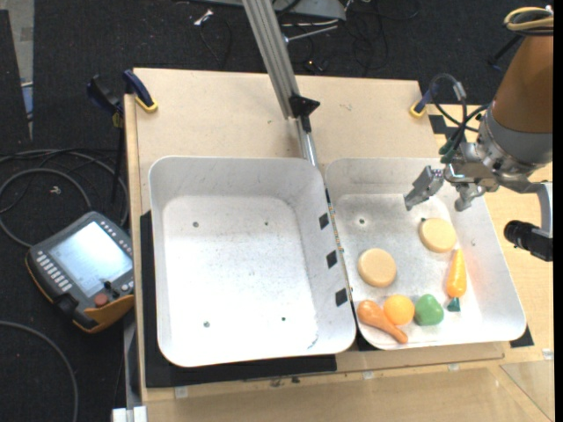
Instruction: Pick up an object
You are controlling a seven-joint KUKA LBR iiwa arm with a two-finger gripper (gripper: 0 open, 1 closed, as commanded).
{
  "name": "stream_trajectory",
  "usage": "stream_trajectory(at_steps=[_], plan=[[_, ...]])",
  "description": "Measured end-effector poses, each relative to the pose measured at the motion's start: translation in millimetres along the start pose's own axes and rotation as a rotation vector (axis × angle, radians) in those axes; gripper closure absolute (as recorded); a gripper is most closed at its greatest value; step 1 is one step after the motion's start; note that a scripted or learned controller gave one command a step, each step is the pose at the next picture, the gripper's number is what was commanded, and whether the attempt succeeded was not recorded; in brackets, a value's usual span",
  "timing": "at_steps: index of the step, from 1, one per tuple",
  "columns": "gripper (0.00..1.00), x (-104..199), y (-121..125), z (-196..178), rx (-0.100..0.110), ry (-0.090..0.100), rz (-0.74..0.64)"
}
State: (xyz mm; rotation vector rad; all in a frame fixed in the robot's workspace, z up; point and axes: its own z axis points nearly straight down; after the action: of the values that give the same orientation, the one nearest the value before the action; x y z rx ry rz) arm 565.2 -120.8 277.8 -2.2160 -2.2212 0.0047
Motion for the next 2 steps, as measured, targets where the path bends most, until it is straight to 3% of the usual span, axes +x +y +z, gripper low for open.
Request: stream_trajectory(at_steps=[1, 2], plan=[[0.0, -0.2, 0.6, -2.6, -0.005, -0.001, 0.002], [0.0, 9.6, -3.5, 51.6, 0.001, 0.0, 0.003]])
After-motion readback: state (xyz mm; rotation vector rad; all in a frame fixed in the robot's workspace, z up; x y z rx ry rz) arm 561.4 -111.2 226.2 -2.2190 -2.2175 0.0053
